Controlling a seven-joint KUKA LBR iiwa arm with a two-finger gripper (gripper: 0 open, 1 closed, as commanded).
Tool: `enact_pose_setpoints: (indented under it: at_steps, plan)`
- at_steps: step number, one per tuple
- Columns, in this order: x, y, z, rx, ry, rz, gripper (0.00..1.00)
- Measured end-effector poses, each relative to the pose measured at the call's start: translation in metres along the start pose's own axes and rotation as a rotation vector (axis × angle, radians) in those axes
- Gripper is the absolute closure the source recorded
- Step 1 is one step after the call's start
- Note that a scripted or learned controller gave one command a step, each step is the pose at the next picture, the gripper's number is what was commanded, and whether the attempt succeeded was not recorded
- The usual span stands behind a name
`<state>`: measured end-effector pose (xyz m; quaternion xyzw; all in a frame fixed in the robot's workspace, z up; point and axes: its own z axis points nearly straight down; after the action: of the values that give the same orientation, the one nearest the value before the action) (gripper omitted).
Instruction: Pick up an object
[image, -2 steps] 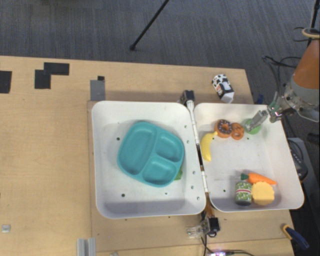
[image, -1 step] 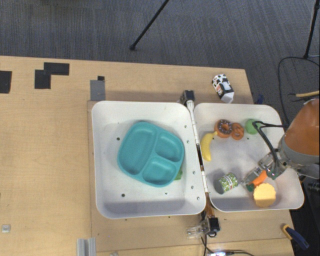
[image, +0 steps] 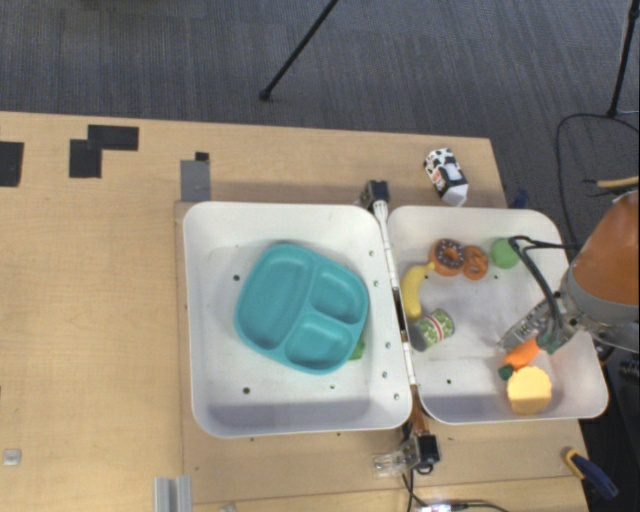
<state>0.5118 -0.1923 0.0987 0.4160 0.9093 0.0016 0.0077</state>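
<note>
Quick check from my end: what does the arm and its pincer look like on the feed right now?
The arm comes in at the right edge as a rounded orange band with a grey section just below it. A thin black cable loops from the wrist area across the bin. The pincer is a small grey metal piece, too blurred for finer detail.

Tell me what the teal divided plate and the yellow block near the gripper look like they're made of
Teal divided plate: likely moulded plastic, going by its even colour, soft sheen and rounded compartment ridges. Yellow block, lying by the gripper: possibly matte plastic or foam, with a dull, uniform surface; too small to tell which.
</note>
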Motion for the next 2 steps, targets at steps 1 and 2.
enact_pose_setpoints:
  at_steps: [1, 2]
  plan:
    - [0.045, 0.010, -0.076, 0.008, 0.008, 0.267, 1.00]
    - [0.055, 0.017, 0.011, 0.005, 0.008, 0.098, 1.00]
